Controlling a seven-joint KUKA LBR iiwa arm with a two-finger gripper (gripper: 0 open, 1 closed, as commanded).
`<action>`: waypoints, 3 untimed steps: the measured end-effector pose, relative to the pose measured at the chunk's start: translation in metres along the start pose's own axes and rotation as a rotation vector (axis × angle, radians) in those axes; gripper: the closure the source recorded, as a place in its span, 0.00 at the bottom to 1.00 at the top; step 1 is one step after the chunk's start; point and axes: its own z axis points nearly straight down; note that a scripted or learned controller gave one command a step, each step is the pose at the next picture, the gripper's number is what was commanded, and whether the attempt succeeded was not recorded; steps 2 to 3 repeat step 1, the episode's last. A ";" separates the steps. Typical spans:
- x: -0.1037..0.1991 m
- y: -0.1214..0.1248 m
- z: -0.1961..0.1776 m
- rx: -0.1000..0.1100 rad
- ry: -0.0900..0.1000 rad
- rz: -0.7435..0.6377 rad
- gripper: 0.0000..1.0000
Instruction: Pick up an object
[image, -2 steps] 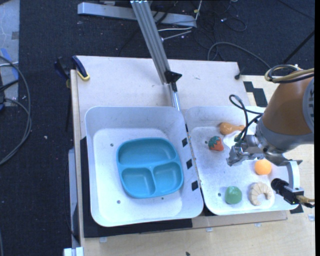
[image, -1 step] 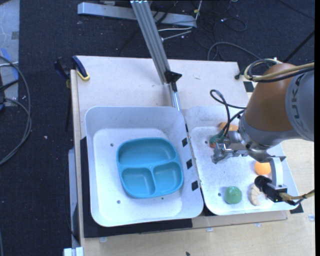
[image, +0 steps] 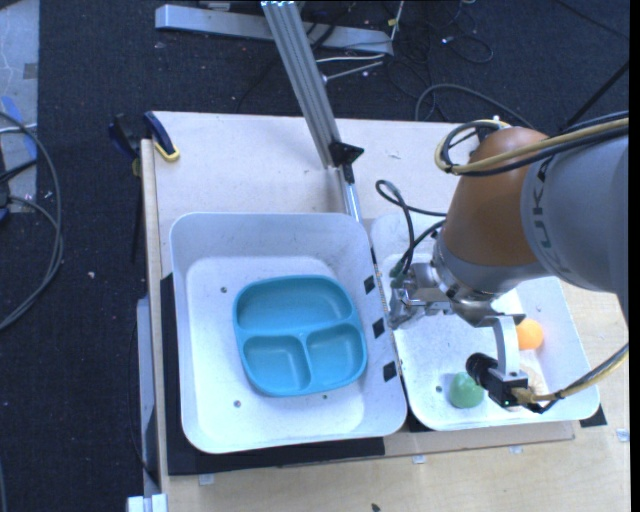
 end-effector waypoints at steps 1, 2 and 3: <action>0.064 -0.002 -0.006 -0.001 0.000 -0.001 1.00; 0.064 -0.002 -0.006 -0.001 0.000 -0.001 1.00; 0.064 -0.002 -0.006 -0.001 0.000 -0.001 1.00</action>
